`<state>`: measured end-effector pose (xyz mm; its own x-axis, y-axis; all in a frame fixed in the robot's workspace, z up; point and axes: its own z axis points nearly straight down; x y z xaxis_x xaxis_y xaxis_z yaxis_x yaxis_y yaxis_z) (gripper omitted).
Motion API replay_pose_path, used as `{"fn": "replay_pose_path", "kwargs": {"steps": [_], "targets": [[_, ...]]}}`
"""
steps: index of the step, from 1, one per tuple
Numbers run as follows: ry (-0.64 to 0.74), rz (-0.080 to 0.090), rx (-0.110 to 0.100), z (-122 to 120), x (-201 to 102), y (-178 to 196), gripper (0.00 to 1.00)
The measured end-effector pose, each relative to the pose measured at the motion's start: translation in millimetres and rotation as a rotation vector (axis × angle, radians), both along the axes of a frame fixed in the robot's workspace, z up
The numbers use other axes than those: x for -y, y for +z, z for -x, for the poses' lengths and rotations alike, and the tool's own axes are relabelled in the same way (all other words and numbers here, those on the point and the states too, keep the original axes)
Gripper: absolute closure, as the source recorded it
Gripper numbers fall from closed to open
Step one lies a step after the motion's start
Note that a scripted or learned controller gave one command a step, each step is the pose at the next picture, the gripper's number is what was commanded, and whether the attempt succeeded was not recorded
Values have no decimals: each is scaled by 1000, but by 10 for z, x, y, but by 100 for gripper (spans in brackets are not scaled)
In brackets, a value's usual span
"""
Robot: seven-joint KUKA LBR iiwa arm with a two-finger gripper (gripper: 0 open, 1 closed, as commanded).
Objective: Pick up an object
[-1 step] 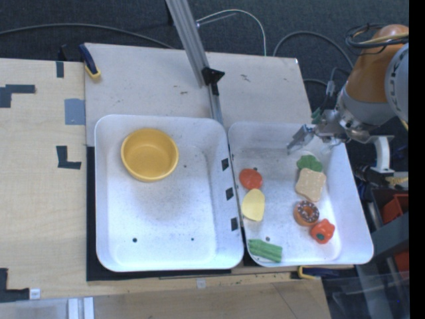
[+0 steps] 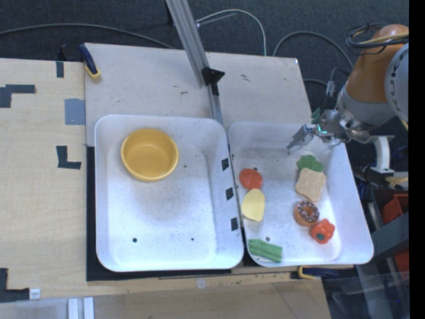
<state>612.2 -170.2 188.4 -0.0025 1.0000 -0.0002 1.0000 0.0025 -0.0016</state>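
Dark carpet surrounds a pale bench [image 2: 40, 178] seen from above at a slant. On it sit two shallow white bins side by side. In the left bin [image 2: 106, 244] is one yellow bowl [image 2: 149, 153], up in its far left part. The right bin [image 2: 352, 238] holds several toy foods: a red tomato [image 2: 250, 178] and a yellow piece [image 2: 253, 205] near its left wall, green beans [image 2: 265, 250] at the near edge, a green leaf [image 2: 309, 163], a tan bread slice [image 2: 310, 185], a donut [image 2: 306, 212] and a red pepper [image 2: 322, 231] down its right side.

From the right reaches a grey arm with an orange band [image 2: 372, 72]. Its gripper [image 2: 302, 138] hangs over the far right corner of the right bin, fingers spread apart and pointing left and downward in the view, nothing between them.

Nearest to the gripper is the leaf, just below it in the view, toward the near edge, with the bread touching the leaf's near side. The bread's long axis runs roughly from far to near. Any pick probably means coming down and slightly nearward; the tomato and yellow piece lie well apart to the left.
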Motion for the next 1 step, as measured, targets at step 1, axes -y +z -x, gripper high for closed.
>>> {"fn": "replay_pose_path", "kwargs": {"steps": [1], "targets": [[-1, 0, -4, 38, -99, -504, 0]]}}
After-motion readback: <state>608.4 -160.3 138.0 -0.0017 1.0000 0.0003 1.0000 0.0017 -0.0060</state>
